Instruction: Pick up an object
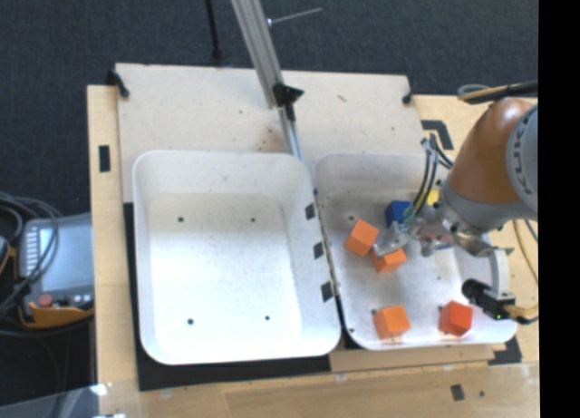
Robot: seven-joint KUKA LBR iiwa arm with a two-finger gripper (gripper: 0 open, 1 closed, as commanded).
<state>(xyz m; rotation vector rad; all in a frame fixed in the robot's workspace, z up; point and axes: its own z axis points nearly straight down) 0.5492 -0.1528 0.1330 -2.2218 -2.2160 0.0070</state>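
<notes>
- The end effector (397, 246) is being held low in the right bin (337, 180), at the end of the grey arm (494, 167) with the orange band, which is being reached in from the right.
- Whether anything is being pinched cannot be told, and the state of the end effector cannot be told either, since its tip is being blurred against the cubes.
- An orange cube (391, 259) is being touched or nearly touched by the tip of the end effector, just below it.
- A second orange cube (361, 238) is being seen just to the left of the tip, near the middle of the right bin.
- A blue cube (397, 212) is being partly covered by the wrist, just above the tip.
- A small yellow piece (432, 197) is being glimpsed beside the cables at the wrist.
- Two more cubes are being left near the front rim of the right bin: an orange one (392, 321) and a redder one (456, 318), well apart from the tip.
- The left bin (227, 253) is being shown beside the right one, the two touching along their inner rims.
- Both bins are being carried by the worktop (104, 226), with a metal rail (254, 31) slanting up from behind them.
</notes>
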